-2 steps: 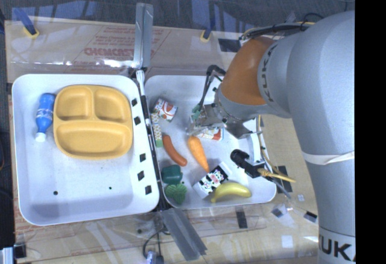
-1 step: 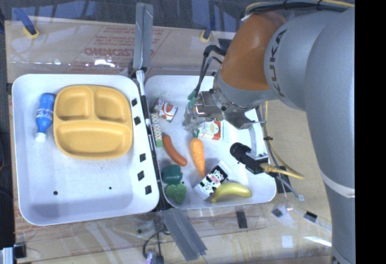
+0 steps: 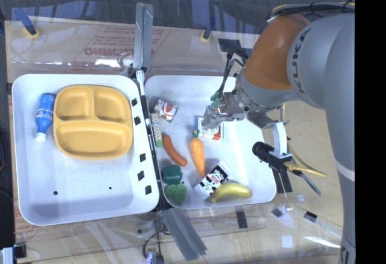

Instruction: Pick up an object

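Dark carpet lies behind the surface [image 3: 72, 40], where we see two shallow white bins side by side. Our left bin [image 3: 36, 196] holds a yellow divided tray [image 3: 93, 121] and, just beside it at the left wall, a blue bottle [image 3: 44, 115]. Our right bin [image 3: 253, 166] holds a small red-and-white carton [image 3: 164, 111], a sausage [image 3: 174, 149], a carrot [image 3: 197, 156], a green pepper [image 3: 171, 173], a broccoli floret [image 3: 177, 192], a cow-print carton [image 3: 210, 181] and a banana [image 3: 230, 191] touching that carton. Our arm [image 3: 301, 58] reaches in from the right, and its hand [image 3: 212, 117] sits low over a white packet [image 3: 210, 132] near the middle of the right bin, right above the carrot. We cannot tell whether the hand is spread or pressed together.
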`<state>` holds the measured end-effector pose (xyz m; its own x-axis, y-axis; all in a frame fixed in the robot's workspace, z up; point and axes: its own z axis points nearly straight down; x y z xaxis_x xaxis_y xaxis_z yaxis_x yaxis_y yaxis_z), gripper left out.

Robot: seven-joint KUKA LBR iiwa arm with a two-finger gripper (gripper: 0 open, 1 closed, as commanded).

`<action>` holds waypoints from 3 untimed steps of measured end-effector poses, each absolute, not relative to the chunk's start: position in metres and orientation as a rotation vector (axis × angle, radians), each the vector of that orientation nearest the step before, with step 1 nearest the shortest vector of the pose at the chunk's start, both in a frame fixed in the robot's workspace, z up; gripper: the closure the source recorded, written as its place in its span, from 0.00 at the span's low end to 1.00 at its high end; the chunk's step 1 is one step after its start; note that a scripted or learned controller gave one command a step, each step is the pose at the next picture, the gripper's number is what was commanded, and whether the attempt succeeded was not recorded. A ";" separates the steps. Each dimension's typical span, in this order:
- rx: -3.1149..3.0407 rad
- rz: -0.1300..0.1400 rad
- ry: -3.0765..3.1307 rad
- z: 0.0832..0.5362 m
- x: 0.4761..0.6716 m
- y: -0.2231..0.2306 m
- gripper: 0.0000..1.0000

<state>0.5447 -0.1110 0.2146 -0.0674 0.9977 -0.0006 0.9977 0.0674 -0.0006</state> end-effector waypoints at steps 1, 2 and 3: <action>-2.145 0.001 -2.295 0.215 0.545 -0.111 0.00; -1.932 0.002 -2.474 0.091 0.535 -0.100 0.00; -1.927 0.003 -2.477 0.101 0.535 -0.101 1.00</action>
